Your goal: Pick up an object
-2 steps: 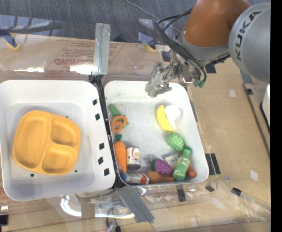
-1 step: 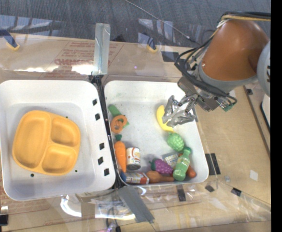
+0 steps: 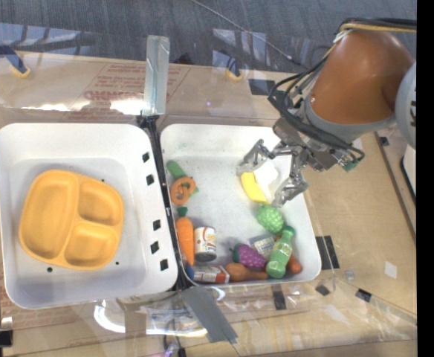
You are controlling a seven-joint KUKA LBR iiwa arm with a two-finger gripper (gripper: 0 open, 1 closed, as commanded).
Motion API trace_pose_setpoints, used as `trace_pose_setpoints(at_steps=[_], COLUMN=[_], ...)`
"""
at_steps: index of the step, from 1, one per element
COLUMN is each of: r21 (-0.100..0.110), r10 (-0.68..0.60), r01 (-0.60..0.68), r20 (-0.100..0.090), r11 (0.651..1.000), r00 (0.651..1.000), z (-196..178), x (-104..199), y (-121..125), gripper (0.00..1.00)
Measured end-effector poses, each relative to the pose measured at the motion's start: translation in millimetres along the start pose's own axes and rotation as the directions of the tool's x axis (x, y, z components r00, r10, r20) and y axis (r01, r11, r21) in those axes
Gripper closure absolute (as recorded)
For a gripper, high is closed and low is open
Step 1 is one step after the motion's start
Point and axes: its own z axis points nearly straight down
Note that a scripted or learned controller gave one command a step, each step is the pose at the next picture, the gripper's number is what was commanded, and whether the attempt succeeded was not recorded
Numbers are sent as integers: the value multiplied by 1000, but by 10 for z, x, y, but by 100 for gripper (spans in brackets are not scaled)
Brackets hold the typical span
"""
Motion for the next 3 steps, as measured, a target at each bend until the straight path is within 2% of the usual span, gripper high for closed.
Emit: trace_pose_setpoints(at_steps=[1, 2, 3], r21=[-4, -3, 1], r10=[206, 251, 244], r01=[-206, -251, -244], r20=[-3, -2, 3], r11=[979, 968, 970], r00=[979, 968, 970], z=[960, 1552, 1420], x=[104, 138, 101], y=[-215, -332, -339], gripper=[0, 0, 100])
